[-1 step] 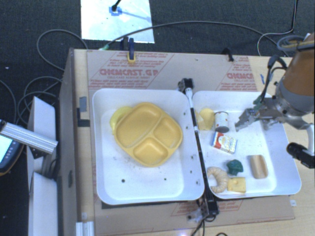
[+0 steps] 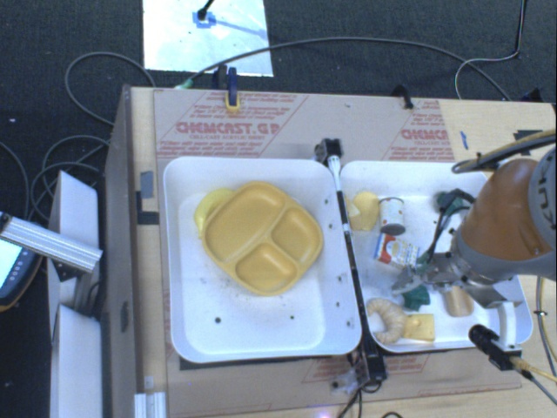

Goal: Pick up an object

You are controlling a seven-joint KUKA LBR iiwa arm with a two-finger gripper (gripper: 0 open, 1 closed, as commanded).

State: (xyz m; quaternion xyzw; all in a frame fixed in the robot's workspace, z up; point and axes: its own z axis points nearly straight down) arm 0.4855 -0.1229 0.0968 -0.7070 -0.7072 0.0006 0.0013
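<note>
My gripper (image 2: pixel 416 279) reaches down into the right bin (image 2: pixel 435 174) from the right, under the arm's orange band (image 2: pixel 513 207). Just below it lies a small teal object (image 2: pixel 417 299), touching or nearly touching the gripper's tip. A red, white and blue labelled packet (image 2: pixel 393 252) lies just to the gripper's left. A small tin can (image 2: pixel 392 213) and a pale yellow round object (image 2: pixel 365 205) sit farther back. At the bin's front lie a beige pastry-like piece (image 2: pixel 388 319) and a yellow block (image 2: pixel 420 327). A tan cylinder (image 2: pixel 456 301) stands to the gripper's right.
The left bin (image 2: pixel 187 259) holds a yellow divided plate (image 2: pixel 261 236) over a paler yellow item (image 2: pixel 209 205). A dark divider bar (image 2: pixel 345 233) runs between the bins. A green object (image 2: pixel 452 201) lies by the arm at the back. Cables cross the bench's far edge.
</note>
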